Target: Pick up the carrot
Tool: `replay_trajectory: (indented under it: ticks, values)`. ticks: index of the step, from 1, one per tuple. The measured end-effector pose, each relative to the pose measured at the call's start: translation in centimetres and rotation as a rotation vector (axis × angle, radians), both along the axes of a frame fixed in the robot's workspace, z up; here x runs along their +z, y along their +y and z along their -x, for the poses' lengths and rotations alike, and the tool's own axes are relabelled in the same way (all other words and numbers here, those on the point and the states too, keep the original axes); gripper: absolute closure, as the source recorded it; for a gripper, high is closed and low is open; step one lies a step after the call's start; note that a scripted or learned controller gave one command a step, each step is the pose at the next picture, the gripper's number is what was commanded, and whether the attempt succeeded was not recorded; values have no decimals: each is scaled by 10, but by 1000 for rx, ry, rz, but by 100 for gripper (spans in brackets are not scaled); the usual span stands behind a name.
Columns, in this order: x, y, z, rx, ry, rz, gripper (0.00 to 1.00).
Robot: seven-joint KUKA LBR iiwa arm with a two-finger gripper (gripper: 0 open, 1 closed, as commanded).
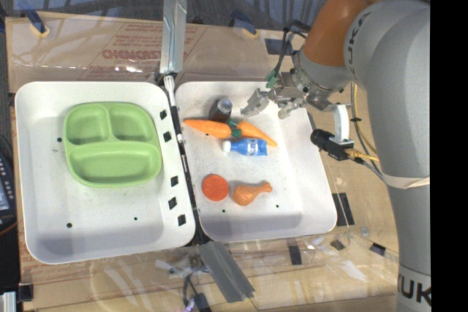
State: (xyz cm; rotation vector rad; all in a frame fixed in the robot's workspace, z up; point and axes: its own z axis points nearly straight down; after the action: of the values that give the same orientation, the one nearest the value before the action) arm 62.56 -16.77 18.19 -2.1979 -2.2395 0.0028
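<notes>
Nearest the camera, a round orange-red disc (pixel 215 187) lies at 6 o'clock from the long orange plastic carrot (pixel 209 127) in the right white bin (pixel 311 210). At its 2 o'clock hovers the metal two-finger gripper (pixel 257 101), released. Carrot seems light, stiff, smooth; grasp mid-body.

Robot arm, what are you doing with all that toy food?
The robot arm's gripper hangs over the back of the right bin, near the carrot. The carrot lies flat in that bin, not picked up yet, with a small blue bottle right beside it. A red disc and a toy drumstick sit nearer the front. The left bin holds a green divided plate.
</notes>
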Motion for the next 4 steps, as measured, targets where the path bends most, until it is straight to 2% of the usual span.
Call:
replay_trajectory:
  ticks: [1, 2, 3, 4]
  values:
    - [-45, 28, -19, -318, -28, 5, 0]
    - [-48, 27, -18, -299, -27, 3, 0]
    - [-50, 27, -11, -218, -52, 7, 0]
    - [-53, 11, -15, -118, -55, 8, 0]
